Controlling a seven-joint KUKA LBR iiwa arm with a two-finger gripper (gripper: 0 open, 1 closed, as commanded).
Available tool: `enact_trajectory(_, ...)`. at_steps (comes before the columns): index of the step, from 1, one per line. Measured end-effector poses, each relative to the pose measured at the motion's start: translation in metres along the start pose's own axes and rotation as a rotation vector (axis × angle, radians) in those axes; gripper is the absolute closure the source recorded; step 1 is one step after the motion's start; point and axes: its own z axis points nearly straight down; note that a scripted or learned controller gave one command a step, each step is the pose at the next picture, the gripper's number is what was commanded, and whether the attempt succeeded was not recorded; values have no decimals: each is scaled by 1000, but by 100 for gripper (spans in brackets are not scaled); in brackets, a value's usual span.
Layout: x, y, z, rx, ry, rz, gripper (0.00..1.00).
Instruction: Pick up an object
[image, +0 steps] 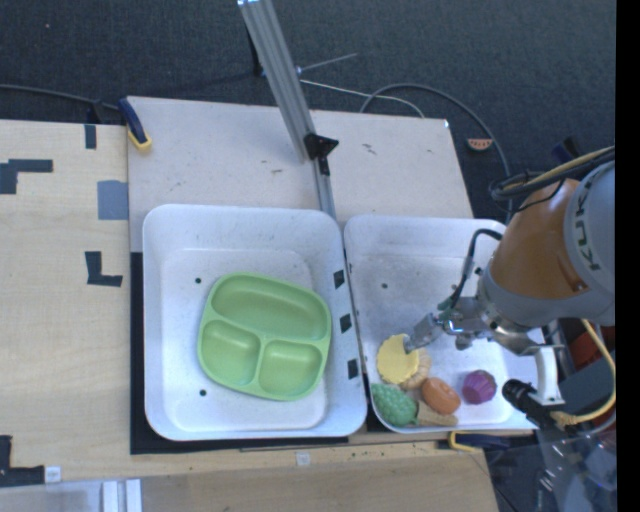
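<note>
The arm reaches in from the right and hangs low over the right bin, with the gripper down near the yellow piece. How wide the gripper stands can't be told from this angle, and nothing can be seen caught in it, so I'd call this an approach, not a hold.

The candidates are bunched in the near corner of that bin: the yellow piece closest to the gripper, the orange one just beside it, the green one tucked against the bin's front wall, and the purple one a little apart to the right. That crowding is the trouble. Yellow and orange look to be touching, so a descent on yellow may nudge its neighbour or pinch both.

Over in the left bin sits a green tray with three compartments, alone and well apart from the action, likely the harder grab being so flat.
</note>
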Motion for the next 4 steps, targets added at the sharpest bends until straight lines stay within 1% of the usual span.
enact_trajectory(1,1,1,-12,-3,0,-2,100)
enact_trajectory(2,9,2,-72,-11,-2,-2,100)
enact_trajectory(3,2,5,-116,-11,-3,0,100)
enact_trajectory(4,3,5,-159,-11,-2,-1,100)
